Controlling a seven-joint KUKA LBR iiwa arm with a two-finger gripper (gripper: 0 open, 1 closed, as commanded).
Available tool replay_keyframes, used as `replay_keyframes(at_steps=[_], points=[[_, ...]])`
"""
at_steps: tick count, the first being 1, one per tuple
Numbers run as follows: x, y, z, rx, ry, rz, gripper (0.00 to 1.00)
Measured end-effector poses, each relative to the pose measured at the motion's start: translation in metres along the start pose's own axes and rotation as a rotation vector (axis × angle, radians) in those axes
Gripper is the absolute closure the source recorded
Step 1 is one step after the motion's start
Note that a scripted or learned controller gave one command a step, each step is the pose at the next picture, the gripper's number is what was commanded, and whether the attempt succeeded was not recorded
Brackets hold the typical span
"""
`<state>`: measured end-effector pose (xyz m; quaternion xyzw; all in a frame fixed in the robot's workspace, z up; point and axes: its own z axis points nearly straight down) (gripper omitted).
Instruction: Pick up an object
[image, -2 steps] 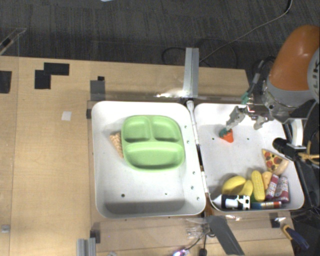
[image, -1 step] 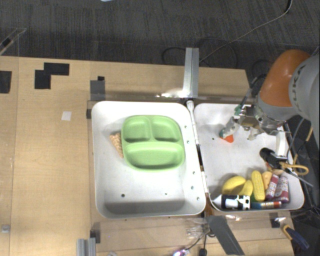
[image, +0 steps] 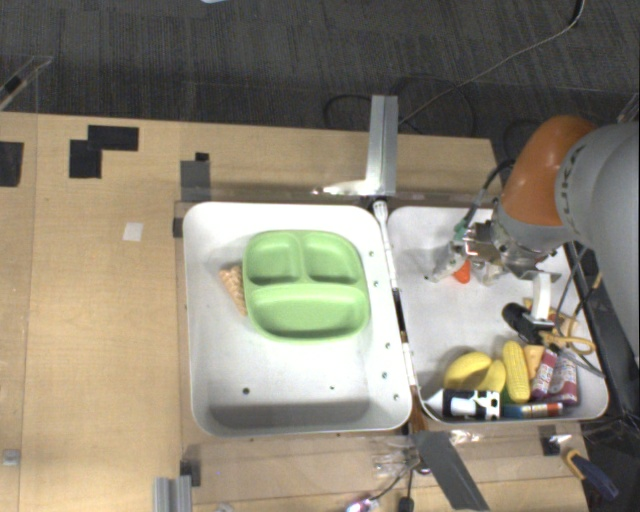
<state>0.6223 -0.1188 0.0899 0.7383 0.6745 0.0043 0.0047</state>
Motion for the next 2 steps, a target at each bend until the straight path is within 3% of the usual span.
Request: replay_keyframes(at_steps=[1,2], points=[[0.002,0.002,-0.012,-0.006,0.002,-0.001,1.00],[0.063,0.003,-0.097,0.007,0.001,0.062,1.00]])
